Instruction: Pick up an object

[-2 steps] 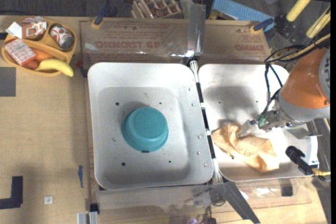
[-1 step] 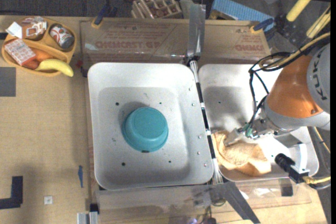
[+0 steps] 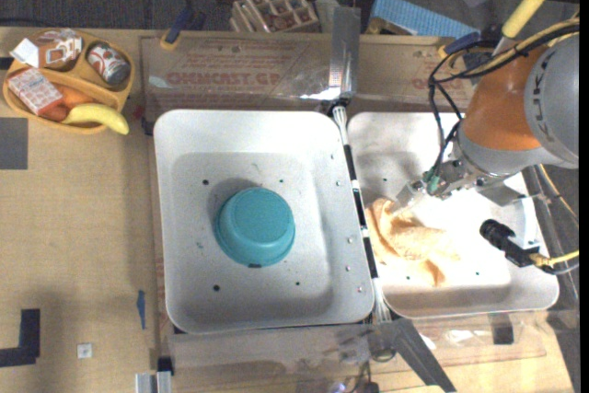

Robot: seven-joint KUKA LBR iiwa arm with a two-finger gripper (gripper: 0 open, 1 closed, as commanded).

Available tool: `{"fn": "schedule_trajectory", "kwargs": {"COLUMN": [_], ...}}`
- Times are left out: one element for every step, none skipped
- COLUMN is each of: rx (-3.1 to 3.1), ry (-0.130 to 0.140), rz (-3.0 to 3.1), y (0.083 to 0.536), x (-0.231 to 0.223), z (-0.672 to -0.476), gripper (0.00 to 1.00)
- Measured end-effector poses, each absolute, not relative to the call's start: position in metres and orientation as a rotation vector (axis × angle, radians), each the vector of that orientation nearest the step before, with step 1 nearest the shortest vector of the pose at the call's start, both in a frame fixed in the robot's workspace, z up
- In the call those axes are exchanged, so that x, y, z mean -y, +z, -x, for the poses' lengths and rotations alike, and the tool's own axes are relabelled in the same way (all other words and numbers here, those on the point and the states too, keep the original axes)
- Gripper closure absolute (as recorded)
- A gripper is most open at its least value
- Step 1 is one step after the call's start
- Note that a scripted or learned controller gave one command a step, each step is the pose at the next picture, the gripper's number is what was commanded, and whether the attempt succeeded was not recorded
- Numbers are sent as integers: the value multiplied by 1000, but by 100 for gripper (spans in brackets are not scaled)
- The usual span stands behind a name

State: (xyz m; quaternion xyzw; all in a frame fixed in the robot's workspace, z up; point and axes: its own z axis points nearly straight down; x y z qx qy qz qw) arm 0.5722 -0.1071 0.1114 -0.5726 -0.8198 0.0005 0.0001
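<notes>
Two white bins sit side by side on a brown bench (image 3: 74, 244). The left bin (image 3: 175, 138) has a blue-green bowl (image 3: 256, 225) in it. The bowl is upside down and sits close to the middle of that bin. Nothing else touches it.

The right bin (image 3: 488, 281) has a soft orange cloth (image 3: 414, 239) in it. The cloth is all crumpled. It lies on the left side of that bin, close to the wall next to the other bin, and spreads toward the front.

The arm (image 3: 502, 106) comes in from the right, grey with an orange part. It bends down into the right bin. The gripper (image 3: 411, 190) is at the top edge of the cloth, right by it or just touching it. It points to the left and is tilted down a bit. I cannot tell if its jaws are spread apart or pressed together, and I cannot see any cloth pinched in them. The cloth lies on the bottom of the bin.

Far away at the top left of the bench is a yellow dish (image 3: 18, 92). It has a banana (image 3: 97, 115) and other toy food in it. A long brown box (image 3: 239, 74) lies behind the bins.
</notes>
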Motion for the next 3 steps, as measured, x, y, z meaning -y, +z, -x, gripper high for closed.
{"fn": "schedule_trajectory", "kwargs": {"rx": [2639,2636,2635], "ry": [-10,-14,-13], "rz": [1723,1732,1733], "y": [89,97,97], "x": [134,135,136], "z": [-504,-506,-505], "gripper": [0,100,0]}}
